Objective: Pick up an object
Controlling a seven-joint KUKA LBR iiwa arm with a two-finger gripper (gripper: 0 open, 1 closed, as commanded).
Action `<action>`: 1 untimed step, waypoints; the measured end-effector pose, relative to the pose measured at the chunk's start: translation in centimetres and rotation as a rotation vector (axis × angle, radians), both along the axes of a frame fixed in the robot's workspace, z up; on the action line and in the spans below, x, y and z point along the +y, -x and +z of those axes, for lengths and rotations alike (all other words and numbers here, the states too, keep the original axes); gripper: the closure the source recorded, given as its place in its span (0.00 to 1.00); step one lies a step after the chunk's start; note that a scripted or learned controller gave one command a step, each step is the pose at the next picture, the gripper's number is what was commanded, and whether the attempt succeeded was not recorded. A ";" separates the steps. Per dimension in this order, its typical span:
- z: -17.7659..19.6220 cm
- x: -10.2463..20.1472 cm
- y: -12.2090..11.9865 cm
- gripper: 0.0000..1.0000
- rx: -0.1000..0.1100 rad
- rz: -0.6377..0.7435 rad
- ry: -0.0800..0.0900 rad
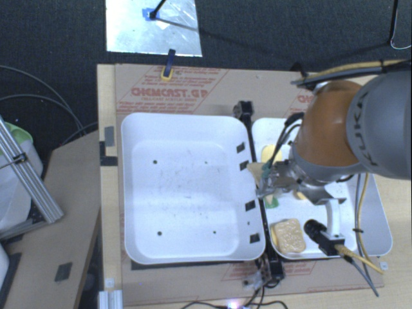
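While the arm (pixel 347 131) hangs low over the right bin (pixel 376 237), you have nothing lifted yet. Whether the gripper (pixel 273 184) is clenched cannot be told. Pickable objects: tan block (pixel 289 235), green piece (pixel 271 202), lower centre-right.
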State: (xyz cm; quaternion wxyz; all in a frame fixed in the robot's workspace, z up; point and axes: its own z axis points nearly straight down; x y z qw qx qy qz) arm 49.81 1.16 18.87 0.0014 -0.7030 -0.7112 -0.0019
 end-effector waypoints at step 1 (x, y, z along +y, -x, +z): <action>11.9 0.5 -1.7 1.00 -0.015 -0.005 0.003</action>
